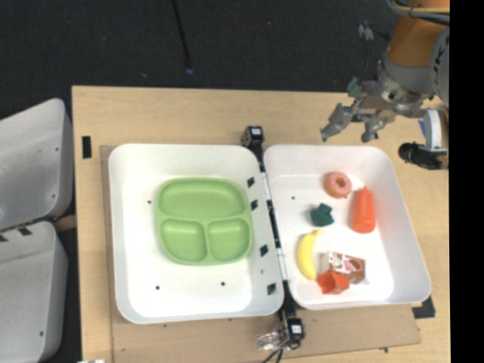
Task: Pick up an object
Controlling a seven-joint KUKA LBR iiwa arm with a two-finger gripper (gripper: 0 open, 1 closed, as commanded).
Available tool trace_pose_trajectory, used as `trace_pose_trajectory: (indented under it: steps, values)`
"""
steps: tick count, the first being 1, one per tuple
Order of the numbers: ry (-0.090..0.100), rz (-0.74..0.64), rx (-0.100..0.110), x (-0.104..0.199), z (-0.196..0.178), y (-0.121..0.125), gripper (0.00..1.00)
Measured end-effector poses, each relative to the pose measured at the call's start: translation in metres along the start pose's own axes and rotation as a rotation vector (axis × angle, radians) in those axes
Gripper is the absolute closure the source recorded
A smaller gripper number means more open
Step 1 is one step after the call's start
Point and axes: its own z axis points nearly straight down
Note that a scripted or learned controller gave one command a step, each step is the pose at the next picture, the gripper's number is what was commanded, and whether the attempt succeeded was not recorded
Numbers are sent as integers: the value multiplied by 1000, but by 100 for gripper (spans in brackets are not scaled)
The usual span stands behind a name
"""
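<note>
Camera view, near edge of the right bin (pixel 408 225): a red block (pixel 331 282), a carton (pixel 349 265) and a banana (pixel 305 255). Farther in sit a teal lump (pixel 322 215), possibly a toy, a red bottle (pixel 363 209) and a doughnut (pixel 337 184). Beyond the far rim hangs the gripper (pixel 352 127), fingers spread, empty.

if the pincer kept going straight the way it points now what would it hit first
The pincer hangs above the right bin's far rim, pointing down and leftward. Going straight on, it would probably meet that rim or the bare floor behind the donut; depth is unclear.
</note>
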Motion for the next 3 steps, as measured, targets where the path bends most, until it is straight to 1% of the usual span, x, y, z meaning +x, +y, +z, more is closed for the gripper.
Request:
trace_pose_trajectory:
  steps: [1, 2, 3]
  values:
    - [-1, -2, -13, 0, -8, 2, 0]
    - [-4, -1, -8, -10, 49, 6, 0]
    - [-4, 1, -10, -15, 91, 6, 0]
